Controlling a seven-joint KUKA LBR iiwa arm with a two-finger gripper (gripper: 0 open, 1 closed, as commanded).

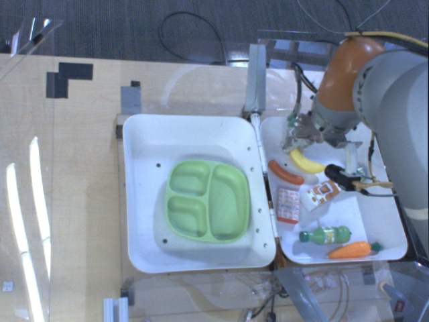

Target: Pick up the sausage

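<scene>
So the tabletop [67, 200] has the two bins side by side. Left bin [141, 180] holds a green tray [208, 201], sitting about middle. The arm [382, 106] is in over the right bin [400, 243], near that bin's far edge, with the gripper [299, 134] hanging at the far-left corner. Can't tell from here whether the jaws are apart or together, too much wrist and cable in the way.

The sausage [285, 173] lies right by the bin's left wall, slanted, a bit nearer than the gripper. Nothing's holding it. The banana [307, 162] is just beside it on the far side, and a red-and-white packet [288, 205] sits just beside its near end.

My worry: that spot is cramped. Coming down I could easily clip the wall or pinch the banana instead, since they're nearly touching. The sausage is round too, so I'd guess it rolls if the jaws land off-centre. The bottle [326, 235] and carrot [350, 249] are along the near edge, well out of it.
</scene>
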